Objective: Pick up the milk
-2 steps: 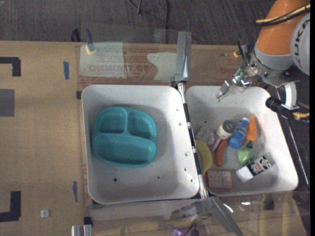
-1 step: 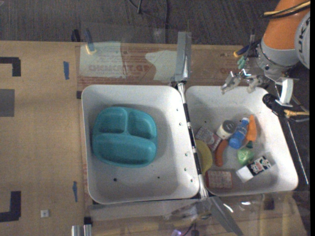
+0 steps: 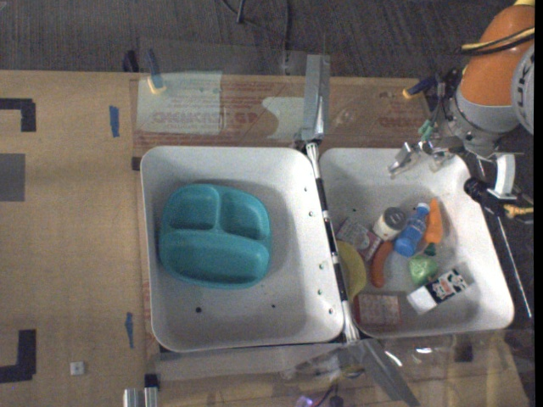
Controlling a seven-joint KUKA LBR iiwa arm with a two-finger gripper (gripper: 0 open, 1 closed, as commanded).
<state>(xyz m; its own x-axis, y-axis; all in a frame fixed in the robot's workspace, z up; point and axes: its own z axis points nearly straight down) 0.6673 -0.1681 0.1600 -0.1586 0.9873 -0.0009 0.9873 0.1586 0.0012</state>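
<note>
- The milk carton [image 3: 439, 289], a small white box with black cow patches, lies on its side in the right bin [image 3: 488, 312], near that bin's front right corner, tilted so one end points toward the front.
- Just beside the carton's upper left lies a small green item [image 3: 422, 268]; the two look to be touching or nearly so.
- Left of the carton, against the bin's front wall, sits a flat reddish packet [image 3: 379, 309].
- Further toward the middle of the bin: a blue bottle [image 3: 411, 230] lying aslant, an orange carrot-like piece [image 3: 434, 220] just to its right, a small jar with a pale lid [image 3: 389, 222] to its left, a red-orange sausage-like piece [image 3: 379, 263] below it, and a yellow banana [image 3: 353, 267] along the bin's left wall.
- A small printed packet [image 3: 359, 236] lies between the banana and the jar.
- The tool [image 3: 417, 153] hangs over the back edge of the right bin, well apart from the carton; nothing is seen between its fingers, and how wide they stand cannot be told.
- The left bin [image 3: 170, 312] holds a teal divided plate [image 3: 215, 235], upside unclear, toward its left centre.
- Both bins rest on the tan worktop [image 3: 68, 253].
</note>
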